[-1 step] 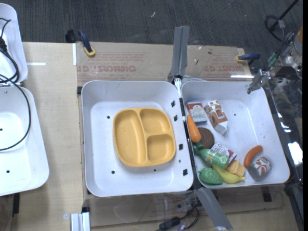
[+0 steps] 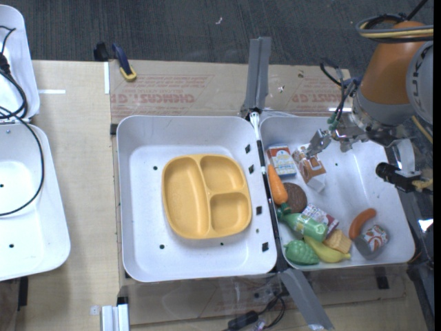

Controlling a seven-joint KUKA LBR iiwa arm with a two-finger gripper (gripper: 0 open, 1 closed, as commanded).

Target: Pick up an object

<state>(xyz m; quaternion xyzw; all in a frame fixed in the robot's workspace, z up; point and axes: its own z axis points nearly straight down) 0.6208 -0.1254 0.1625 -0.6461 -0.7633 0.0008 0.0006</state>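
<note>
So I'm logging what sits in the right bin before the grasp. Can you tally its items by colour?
Orange: 2, the carrot and the sausage
Yellow: 2, the banana and a corn piece
Green: 2, the bottle and the pepper
Brown: 1, the cookie
White packaging: 3, the carton, the small box and the can
Total: 10

The grey KUKA arm (image 2: 406, 61) reaches in from the right, its orange band (image 2: 389, 74) bulging above the wrist, which hangs over the far right corner of the right-hand bin (image 2: 403, 243). The gripper (image 2: 318, 143) points left and down over the bin's far half, near its upper rim. Dark cables loop around the wrist.
</note>
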